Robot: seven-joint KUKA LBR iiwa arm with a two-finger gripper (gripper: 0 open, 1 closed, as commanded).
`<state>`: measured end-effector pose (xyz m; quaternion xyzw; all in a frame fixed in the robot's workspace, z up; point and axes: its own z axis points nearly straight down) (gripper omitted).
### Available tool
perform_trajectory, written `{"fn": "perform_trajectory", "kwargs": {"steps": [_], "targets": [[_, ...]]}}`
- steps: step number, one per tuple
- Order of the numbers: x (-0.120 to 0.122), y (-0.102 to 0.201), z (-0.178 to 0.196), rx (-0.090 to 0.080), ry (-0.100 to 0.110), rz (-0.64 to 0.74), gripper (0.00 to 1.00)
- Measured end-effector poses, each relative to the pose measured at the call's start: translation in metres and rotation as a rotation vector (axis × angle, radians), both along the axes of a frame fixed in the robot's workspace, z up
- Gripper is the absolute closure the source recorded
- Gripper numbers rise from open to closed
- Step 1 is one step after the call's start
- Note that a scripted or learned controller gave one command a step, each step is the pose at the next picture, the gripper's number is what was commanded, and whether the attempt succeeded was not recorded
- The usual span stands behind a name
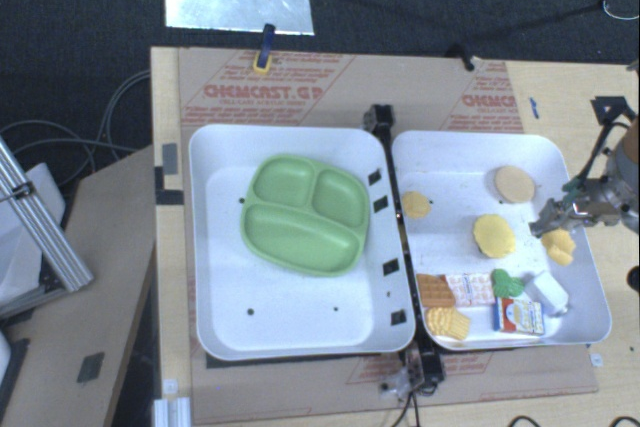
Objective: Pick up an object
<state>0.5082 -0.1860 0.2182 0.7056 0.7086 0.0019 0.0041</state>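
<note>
My gripper (553, 218) reaches in from the right edge and hangs over the right side of the right bin (460, 155). A small yellow piece (560, 248) lies just below and beside its tip, and I cannot see whether they touch. To its left are a yellow lemon-shaped object (494, 235) and a round tan cookie (514, 183). A small yellow bit (416, 206) lies near the bin's left wall.
Along the right bin's front lie a brown cracker (435, 290), a yellow waffle (448, 322), a wafer pack (470, 288), a green broccoli (506, 283), a small carton (517, 315) and a white block (550, 293). The left bin (220, 315) holds a green divided plate (305, 215).
</note>
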Motion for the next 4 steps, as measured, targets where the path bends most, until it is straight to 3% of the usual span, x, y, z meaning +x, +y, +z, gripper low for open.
{"fn": "perform_trajectory", "kwargs": {"steps": [1,3,4], "targets": [[0.001,0.0,0.006,0.002,0.005,0.0,1.0],[0.029,0.1,0.01,0.005,0.005,0.006,1.0],[0.031,0.159,0.01,0.005,0.007,0.007,1.0]]}}
